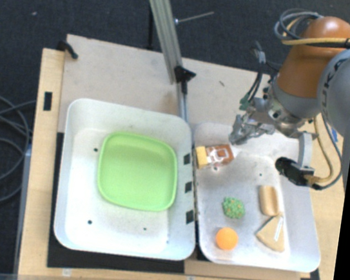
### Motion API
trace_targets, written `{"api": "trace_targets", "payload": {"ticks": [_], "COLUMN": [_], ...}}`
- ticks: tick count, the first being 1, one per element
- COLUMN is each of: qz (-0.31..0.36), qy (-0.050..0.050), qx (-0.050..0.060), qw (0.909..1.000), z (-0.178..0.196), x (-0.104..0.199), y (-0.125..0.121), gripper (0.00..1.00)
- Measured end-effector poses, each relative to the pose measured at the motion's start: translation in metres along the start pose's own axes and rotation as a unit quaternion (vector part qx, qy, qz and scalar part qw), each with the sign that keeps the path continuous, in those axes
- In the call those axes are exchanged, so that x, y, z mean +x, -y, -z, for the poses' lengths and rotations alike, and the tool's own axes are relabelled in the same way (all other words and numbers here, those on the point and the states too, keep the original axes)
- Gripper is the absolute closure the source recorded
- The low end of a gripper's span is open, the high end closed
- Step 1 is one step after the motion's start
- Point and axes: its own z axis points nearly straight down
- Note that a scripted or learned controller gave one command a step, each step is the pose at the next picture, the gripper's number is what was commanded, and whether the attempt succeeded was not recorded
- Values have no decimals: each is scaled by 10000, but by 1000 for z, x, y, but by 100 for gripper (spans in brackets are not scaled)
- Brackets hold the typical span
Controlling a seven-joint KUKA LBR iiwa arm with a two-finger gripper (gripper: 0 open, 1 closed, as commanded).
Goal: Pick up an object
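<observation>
The right bin holds several small objects. A brown and yellow packet lies at its far left corner. A green bumpy ball sits near the middle, with an orange ball in front of it. A tan bread roll and a pale wedge lie to the right. My gripper hangs above the far edge of this bin, just up and right of the packet, with nothing seen between its fingers.
The left bin carries a green square plate. A slanted metal rail crosses the back of the bench, ending near the gap between the bins. Black cables lie off the bench to the left.
</observation>
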Motion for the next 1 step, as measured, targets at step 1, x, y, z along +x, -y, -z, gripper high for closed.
{"api": "trace_targets", "payload": {"ticks": [1], "qz": [-4], "qy": [2], "qx": [13], "qw": [10000], "z": [-11], "x": [47], "y": [14], "gripper": [100]}}
